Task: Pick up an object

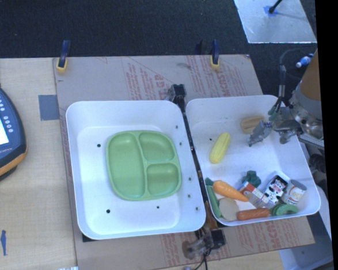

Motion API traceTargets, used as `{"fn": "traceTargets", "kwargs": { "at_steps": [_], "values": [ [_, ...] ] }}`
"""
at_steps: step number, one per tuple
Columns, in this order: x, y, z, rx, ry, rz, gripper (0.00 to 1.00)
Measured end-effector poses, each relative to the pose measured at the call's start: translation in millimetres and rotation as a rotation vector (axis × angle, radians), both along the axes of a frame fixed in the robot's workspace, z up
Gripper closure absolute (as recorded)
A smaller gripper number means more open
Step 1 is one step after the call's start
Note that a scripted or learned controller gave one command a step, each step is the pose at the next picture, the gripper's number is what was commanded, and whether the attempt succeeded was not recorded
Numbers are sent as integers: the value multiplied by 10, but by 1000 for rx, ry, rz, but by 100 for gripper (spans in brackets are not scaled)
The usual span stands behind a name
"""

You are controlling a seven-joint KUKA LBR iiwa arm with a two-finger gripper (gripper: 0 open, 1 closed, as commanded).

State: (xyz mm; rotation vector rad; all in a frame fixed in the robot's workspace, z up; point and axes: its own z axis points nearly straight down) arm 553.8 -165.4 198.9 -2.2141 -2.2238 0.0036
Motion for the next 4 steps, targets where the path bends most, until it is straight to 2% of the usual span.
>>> {"fn": "traceTargets", "kwargs": {
  "at_steps": [1,2,3,4],
  "values": [
    [537,-381,-1087,-2,2,2,0],
    [994,-85,-1066,0,-2,0,0],
    [1024,52,-1069,0,-1,0,0],
    [1027,-48,-1067,-1,-3,-2,0]
  ]
}}
